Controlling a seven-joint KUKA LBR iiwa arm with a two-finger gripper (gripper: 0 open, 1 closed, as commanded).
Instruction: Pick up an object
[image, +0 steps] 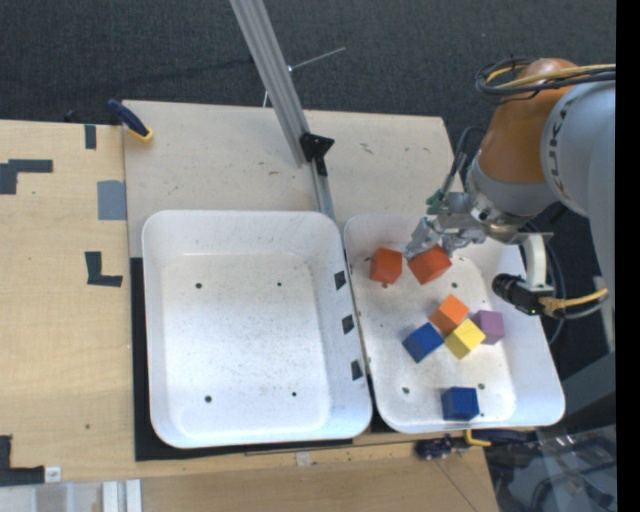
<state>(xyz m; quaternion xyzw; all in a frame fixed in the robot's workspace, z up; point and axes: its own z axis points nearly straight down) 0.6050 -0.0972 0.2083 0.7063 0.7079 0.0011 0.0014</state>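
While gripper (432, 245) sits low in right bin (535, 395), right at red-orange cube (430, 266), can't tell finger opening or any hold. Cube not visibly lifted; pickup unconfirmed. Second orange cube (386, 266) just beside.

You are looking at a KUKA iiwa arm (570, 130) with a smooth, rounded shell in light grey, and a broad orange band (515, 130) wraps the segment just above the wrist. At the arm's ten o'clock side, thin yellow and black cables (520, 72) loop over the top of the orange section, and more run out toward four o'clock near a black connector (508, 290). The gripper (432, 238) at the wrist end is a small assembly of dull grey metal, with a white curved piece (533, 262) just beside it.
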